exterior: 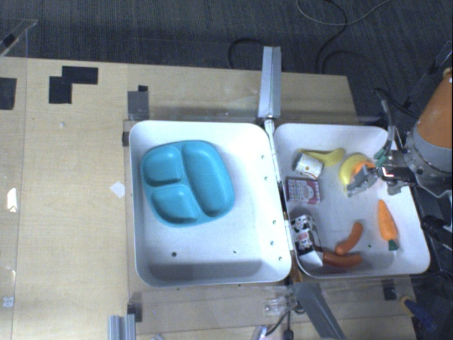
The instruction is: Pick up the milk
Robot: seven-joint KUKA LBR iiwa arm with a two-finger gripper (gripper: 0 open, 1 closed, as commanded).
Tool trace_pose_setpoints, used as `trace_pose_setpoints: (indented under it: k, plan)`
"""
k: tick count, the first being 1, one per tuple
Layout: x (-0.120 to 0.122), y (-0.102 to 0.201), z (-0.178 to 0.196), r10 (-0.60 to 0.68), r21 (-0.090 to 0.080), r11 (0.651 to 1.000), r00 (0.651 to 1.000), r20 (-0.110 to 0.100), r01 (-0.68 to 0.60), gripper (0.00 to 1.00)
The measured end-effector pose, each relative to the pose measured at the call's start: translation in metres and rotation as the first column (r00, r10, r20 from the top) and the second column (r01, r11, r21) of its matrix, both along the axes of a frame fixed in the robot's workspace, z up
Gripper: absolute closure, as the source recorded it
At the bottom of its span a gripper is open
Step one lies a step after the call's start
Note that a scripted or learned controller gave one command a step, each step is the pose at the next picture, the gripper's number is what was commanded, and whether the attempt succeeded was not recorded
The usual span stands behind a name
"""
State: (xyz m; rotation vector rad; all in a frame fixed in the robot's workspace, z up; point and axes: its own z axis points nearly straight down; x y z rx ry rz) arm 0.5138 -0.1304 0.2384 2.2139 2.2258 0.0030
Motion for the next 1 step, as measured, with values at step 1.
trace_pose_setpoints:
  k: [1]
  plan:
    - [-0.0168, 0.0132, -0.0302, 0.062, 0.000, 0.998, 0.998, 0.001, -0.062, 0.00]
